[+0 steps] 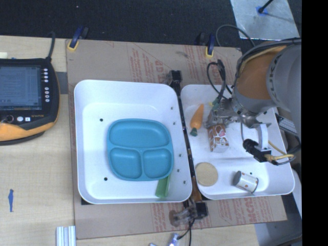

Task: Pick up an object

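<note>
tool [219, 114] low in right bin [279, 186], at upper left part; whether it is apart or together, cannot tell. one small carton [219, 138] just below tool, touching or nearly so. one carrot [197, 117] beside tool on left. one round tan disc [207, 173] and one small can [245, 182] nearer front, apart from tool. left bin [87, 137]: one blue divided plate [140, 149], one green piece [163, 187] at plate's edge. one tablet [23, 99] on tabletop [31, 188], far left.
</note>
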Motion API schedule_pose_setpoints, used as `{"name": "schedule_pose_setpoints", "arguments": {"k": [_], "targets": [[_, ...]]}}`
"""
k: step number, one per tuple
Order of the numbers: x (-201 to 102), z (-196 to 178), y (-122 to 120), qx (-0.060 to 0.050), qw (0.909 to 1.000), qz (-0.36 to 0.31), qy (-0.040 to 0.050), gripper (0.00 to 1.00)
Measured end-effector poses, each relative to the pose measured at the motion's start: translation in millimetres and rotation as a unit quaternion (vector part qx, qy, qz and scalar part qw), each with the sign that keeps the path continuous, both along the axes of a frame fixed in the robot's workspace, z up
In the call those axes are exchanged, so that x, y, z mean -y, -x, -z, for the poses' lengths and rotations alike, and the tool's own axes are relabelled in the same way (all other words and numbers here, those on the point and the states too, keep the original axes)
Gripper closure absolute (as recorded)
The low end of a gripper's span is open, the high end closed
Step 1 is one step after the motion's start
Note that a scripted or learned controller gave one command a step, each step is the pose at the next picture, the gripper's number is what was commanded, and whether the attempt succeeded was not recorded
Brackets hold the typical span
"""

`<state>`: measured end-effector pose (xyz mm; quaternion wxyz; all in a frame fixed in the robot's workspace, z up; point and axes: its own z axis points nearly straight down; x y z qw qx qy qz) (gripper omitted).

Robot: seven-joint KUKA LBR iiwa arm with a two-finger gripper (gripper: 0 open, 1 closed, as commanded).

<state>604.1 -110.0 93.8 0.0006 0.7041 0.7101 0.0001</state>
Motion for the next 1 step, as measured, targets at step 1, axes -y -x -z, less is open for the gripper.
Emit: {"name": "schedule_pose_setpoints", "arguments": {"k": [1], "targets": [[-46.3,-132.3,17.9,-0.001,1.0000,0.002,-0.0003,1.00]]}}
